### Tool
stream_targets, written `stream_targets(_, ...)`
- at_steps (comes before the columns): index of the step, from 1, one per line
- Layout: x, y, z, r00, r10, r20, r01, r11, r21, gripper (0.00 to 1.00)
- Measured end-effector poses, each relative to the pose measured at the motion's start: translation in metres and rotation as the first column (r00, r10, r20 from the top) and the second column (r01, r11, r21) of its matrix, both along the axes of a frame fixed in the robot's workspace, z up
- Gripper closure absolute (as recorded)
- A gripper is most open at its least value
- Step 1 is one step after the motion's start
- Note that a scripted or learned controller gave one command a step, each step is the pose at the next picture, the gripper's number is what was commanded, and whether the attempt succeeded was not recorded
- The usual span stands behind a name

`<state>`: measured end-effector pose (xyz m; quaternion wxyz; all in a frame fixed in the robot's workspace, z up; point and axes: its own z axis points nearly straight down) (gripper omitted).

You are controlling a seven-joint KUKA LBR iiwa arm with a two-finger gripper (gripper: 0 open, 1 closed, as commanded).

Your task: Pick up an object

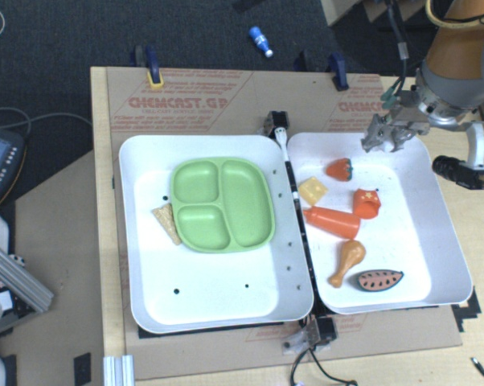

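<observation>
I see the pincer (389, 137) hanging over the far edge of the right bin (447, 240); whether it is open or closed I cannot tell. Nothing sits under it. Nearest it lies a small red strawberry (338, 169), then a pale yellow cheese wedge (312, 190), a red pepper (367, 203), a smooth orange carrot (332, 221), a tan drumstick (347, 262) and a seeded watermelon slice (377, 280). The left bin (145, 280) carries a glossy green divided plate (223, 204) with a cracker (166, 222) touching its left rim.
</observation>
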<state>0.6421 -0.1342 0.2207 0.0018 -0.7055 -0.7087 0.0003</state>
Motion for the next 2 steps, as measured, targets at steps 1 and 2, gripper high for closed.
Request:
stream_targets(1, 0.004, 0.063, 0.001, 1.000, 0.002, 0.001, -0.002, 1.000, 0.001, 1.00)
stream_targets(2, -0.009, 0.110, 0.003, 1.000, 0.001, 0.000, -0.001, 1.000, 0.000, 1.00)
